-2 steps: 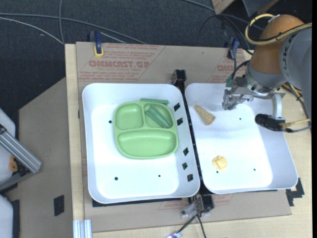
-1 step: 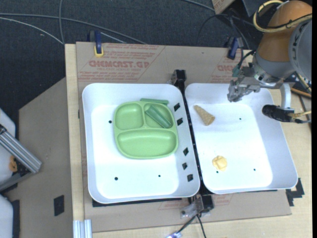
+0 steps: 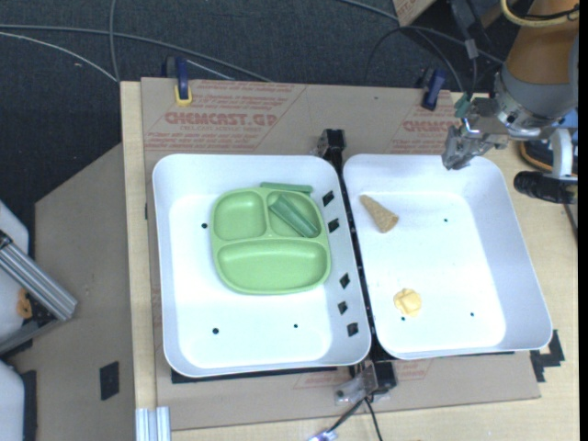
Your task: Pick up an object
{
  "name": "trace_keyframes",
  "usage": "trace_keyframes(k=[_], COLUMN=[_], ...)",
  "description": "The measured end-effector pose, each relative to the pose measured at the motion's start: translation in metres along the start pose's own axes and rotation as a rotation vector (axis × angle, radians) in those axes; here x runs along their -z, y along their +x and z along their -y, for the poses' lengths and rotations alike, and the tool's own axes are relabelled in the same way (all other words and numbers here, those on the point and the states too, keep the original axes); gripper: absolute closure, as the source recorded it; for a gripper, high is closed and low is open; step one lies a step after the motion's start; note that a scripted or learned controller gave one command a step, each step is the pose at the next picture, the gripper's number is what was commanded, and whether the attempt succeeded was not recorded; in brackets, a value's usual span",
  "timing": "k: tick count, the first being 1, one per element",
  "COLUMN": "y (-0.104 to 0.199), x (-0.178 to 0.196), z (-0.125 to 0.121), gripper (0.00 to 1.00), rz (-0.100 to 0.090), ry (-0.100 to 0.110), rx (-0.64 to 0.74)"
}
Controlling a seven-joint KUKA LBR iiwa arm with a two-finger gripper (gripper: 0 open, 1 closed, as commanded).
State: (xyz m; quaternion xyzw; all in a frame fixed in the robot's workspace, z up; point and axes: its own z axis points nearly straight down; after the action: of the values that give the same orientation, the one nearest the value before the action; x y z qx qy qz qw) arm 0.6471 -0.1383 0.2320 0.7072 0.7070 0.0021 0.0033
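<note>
The likeliest things to pick are two small pieces in the right-hand shallow white plastic bin [image 3: 514, 246]. A tan, wedge-shaped crumbly piece [image 3: 378, 213] lies toward the far left of that bin, just beside the wall it shares with its neighbour. A small yellow lumpy piece [image 3: 408, 301] lies nearer, left of the bin's middle. They are well apart and each sits on bare white floor, so either could be approached from above without disturbing the other; the wedge's closeness to the wall is, in my judgement, the harder case, since there is little room for a finger on that side.

The two-finger gripper [image 3: 457, 154] hangs over the far rim of the right bin, right of the wedge and apart from both pieces. Whether its fingers are spread or closed cannot be told; nothing is seen held in it. Its place at the rim suggests the reach has not yet settled on a target.

In the left-hand shallow white plastic bin [image 3: 184, 274] rests a light green divided plastic plate [image 3: 266, 265], with a darker green flat piece [image 3: 296, 213] lying in its far right compartment. The bins stand side by side on a bench covered with brown printed cardboard [image 3: 230, 108], held down by clamps at the far edge.
</note>
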Motion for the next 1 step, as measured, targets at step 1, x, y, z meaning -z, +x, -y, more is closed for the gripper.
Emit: trace_keyframes(k=[1], y=[0.0], x=[0.0039], z=[-0.0007], gripper=[1.0], rz=[-0.001], ry=[0.005], rx=[0.001])
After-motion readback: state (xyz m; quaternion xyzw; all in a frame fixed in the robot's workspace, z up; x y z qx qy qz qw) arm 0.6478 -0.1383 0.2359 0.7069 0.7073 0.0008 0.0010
